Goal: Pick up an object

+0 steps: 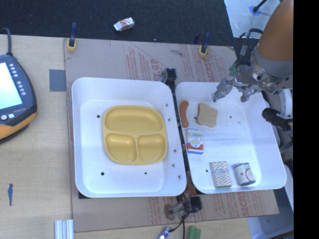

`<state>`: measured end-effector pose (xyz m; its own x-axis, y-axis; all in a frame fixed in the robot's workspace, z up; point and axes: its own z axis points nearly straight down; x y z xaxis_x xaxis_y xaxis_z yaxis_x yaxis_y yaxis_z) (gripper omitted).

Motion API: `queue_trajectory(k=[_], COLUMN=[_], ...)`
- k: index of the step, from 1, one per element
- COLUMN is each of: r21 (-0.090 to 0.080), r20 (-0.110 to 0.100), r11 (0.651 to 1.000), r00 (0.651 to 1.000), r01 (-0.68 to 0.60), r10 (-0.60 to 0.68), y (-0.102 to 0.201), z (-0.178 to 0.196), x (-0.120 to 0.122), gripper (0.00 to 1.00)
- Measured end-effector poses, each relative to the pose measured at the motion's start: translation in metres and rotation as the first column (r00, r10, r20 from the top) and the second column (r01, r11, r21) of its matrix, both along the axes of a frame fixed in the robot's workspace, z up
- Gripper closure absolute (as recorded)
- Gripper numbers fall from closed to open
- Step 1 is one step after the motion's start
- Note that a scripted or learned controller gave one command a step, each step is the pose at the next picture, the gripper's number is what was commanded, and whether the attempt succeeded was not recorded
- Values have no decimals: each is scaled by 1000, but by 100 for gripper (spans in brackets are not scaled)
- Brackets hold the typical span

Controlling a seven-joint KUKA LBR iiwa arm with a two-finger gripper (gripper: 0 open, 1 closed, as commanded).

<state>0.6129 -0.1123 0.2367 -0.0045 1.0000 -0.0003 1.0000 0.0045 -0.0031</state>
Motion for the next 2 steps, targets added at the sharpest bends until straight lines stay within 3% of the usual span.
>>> queue_trajectory(k=[1, 2], r21=[-1, -2], r20=[-3, 2], r11=[1000, 1000], r00=[1000, 1000], r01=[0, -2], r10=[0, 2], y=[-19, 14], z=[-126, -144], x=[16, 44], gripper=[0, 0])
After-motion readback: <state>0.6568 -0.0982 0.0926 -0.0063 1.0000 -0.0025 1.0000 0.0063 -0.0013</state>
